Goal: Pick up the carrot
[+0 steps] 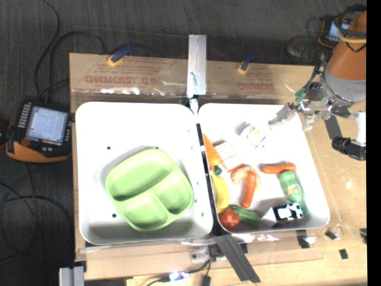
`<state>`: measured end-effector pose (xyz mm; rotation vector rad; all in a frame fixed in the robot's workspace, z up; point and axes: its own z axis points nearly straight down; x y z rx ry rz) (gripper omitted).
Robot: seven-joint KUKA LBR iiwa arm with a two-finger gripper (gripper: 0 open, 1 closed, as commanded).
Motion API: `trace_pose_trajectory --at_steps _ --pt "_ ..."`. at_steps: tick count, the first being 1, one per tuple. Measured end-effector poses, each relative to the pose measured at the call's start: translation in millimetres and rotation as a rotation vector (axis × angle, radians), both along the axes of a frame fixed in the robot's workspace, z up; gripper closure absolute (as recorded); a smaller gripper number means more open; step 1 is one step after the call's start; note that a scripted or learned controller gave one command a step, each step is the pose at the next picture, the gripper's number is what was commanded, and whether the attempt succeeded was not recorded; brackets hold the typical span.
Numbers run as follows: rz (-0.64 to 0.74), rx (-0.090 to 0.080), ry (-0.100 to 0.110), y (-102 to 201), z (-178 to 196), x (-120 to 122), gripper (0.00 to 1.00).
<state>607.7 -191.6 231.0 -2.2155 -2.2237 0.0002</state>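
My gripper (284, 117) hangs over the far right corner of the right bin (318, 189), and I cannot tell how it is set or that it holds anything. The carrot (209, 154) lies against the bin's left wall, by a small carton (227, 154), above a banana (219, 190). Reaching there, I judge I might strike the wall or grab the carton or a sausage (249, 187) instead.

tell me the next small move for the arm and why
Probably swing the tool down and left over the carrot. The tool sits high at the right bin's upper right edge, while the carrot lies against the bin's left wall, apart from it.
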Motion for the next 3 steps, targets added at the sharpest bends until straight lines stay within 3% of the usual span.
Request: trace_pose_trajectory --at_steps 1,2,3 --pt "0.142 0.001 0.001 59 -82 -49 0.00" --pt "0.404 0.000 0.000 88 -135 -42 0.00" --pt "0.404 0.006 -0.001 90 -126 -42 1.00"
